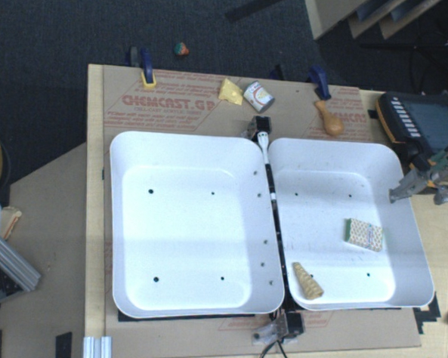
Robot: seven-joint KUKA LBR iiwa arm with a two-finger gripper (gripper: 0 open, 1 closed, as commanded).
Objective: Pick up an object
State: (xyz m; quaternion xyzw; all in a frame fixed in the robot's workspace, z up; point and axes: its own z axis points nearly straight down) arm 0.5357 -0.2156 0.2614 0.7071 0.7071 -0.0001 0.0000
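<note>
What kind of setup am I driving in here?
Likely a robotics lab bin-picking bench: two white bins, left bin and right bin, sit on a clamped board, with a teach pendant nearby and dark carpet around.

Little of the robot shows: the jaws [428, 182] are grey metal, ending in a thin pale finger tapering to a point. Just behind them sit a small orange patch and dark cabling, blurred beyond detail.

Your count of the bench:
You had two white bins [188, 153], two objects in the right one: a patterned sponge [364, 234] and a cone [307, 281].
</note>
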